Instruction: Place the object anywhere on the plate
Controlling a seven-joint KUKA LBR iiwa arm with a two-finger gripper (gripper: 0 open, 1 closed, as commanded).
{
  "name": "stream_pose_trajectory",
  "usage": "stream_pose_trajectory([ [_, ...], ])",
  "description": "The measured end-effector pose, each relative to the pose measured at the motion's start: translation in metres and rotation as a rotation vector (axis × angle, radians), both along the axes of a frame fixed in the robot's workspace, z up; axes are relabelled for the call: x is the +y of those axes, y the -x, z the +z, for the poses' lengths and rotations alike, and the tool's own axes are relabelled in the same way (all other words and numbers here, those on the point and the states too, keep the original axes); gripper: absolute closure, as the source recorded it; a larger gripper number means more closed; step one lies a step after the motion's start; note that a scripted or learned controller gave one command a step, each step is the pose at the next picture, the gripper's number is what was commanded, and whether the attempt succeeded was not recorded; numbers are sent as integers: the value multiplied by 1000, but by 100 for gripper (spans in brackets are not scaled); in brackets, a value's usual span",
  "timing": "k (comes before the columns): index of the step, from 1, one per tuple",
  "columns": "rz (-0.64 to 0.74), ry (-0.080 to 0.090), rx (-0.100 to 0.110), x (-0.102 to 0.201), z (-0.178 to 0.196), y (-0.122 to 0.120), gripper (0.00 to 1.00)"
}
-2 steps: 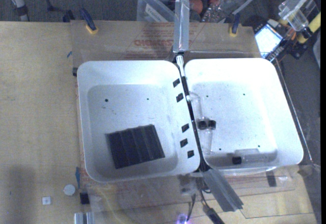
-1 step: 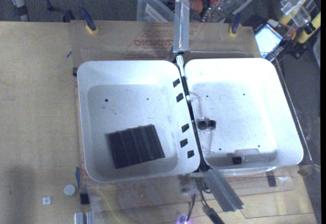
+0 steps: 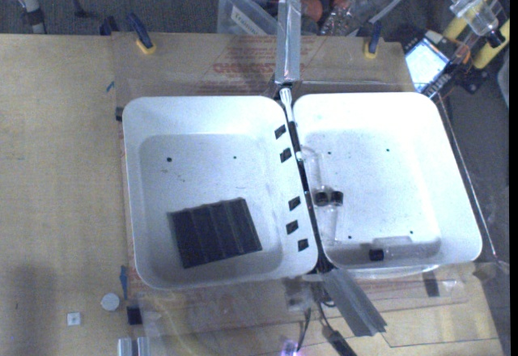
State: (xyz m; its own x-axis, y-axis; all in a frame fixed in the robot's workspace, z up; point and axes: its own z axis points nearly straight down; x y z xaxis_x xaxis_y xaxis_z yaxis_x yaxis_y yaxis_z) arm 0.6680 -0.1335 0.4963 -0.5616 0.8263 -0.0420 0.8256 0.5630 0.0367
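The tan wooden surface carries two shallow white bins side by side. In the left bin a flat, dark, ribbed plate lies near the front wall. In the right bin a small dark object sits just beside the dividing wall, well apart from the plate. Whether the jaws are open or closed cannot be told.

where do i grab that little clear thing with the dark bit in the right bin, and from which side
Grip the clear piece at its dark middle, probably from straight above: it lies flat on the right bin's floor, close to the divider wall, so a sideways approach looks cramped. Its clear outline is hard to make out.
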Motion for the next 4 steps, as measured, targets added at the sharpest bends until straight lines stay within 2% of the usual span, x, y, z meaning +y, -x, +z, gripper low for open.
stream_pose_trajectory([
  [4, 5, 13, -40, 2, 49, -3, 100],
])
